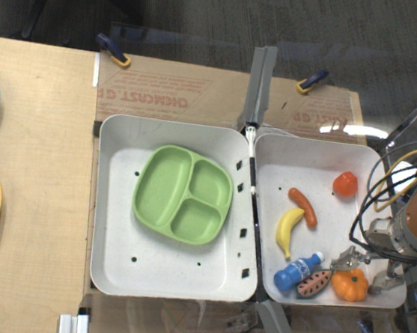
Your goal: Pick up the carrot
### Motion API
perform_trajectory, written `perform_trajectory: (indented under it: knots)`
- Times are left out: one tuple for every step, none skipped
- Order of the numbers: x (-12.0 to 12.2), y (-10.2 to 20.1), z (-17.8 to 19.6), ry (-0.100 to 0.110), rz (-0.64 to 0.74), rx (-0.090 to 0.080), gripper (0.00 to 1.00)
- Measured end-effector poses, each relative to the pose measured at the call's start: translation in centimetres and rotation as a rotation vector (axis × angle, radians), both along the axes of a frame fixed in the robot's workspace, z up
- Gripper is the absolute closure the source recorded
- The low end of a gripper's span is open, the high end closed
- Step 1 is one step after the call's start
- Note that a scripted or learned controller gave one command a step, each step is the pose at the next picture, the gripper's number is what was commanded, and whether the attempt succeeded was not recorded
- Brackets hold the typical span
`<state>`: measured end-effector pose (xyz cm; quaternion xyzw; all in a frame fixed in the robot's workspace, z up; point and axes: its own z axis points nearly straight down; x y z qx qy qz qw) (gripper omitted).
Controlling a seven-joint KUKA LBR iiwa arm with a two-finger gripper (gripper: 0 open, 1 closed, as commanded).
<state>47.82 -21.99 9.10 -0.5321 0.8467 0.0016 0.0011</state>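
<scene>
The carrot (303,206), a slim orange-red stick, lies slantwise in the middle of the right bin (300,154), just above a yellow banana (286,232). My gripper (368,270) hangs at that bin's near right corner, well to the right of and below the carrot. Its fingers (347,257) stand open, and nothing is held between them. A round orange pumpkin-like toy (350,286) sits right beneath the left finger.
A red-orange round toy (346,184) lies at the right bin's back right. A blue bottle (294,273) and a dark slice-shaped toy (314,283) rest along its front wall. The left bin (108,248) holds a green divided plate (183,194). Teal and orange trays lie far left.
</scene>
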Motion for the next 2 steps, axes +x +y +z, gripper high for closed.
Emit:
perform_trajectory:
  knots:
    - [3.0, 0.1, 6.4, -0.004, 0.184, -0.001, 0.00]
    - [0.0, 0.0, 0.0, 0.000, 0.161, 0.000, 0.00]
